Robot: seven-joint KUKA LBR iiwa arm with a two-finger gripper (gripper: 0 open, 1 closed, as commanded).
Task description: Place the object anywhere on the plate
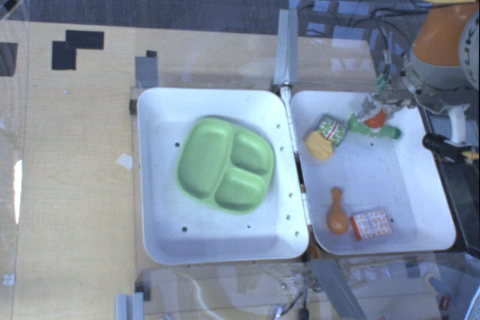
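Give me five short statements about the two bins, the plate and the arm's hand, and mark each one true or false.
1. The green plate lies in the left bin. True.
2. The plate has a single undivided well. False: it is split into three compartments.
3. The orange drumstick-shaped toy lies on the plate. False: it lies in the right bin, beside the small red-and-white box.
4. The hand is over the right bin's far side, near the green-and-red item. True.
5. The yellow-and-green item lies in the left bin. False: it is in the right bin.
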